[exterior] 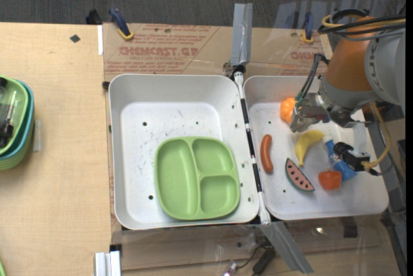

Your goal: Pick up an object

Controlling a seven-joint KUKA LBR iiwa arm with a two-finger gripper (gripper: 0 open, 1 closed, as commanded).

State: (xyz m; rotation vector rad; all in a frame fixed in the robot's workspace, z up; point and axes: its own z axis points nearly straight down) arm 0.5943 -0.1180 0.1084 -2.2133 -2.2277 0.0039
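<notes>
Banana — yellow, curved — just beside pincer; pincer's grip state unreadable.

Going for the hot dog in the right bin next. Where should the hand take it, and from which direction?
Judging from this view, grip the hot dog across its middle, coming straight down. It lies flat, its long axis running roughly toward and away from the camera, so the fingers should close across its narrow width. The bin wall sits close on its left, so keep that finger tight; the watermelon slice side has more room.
</notes>
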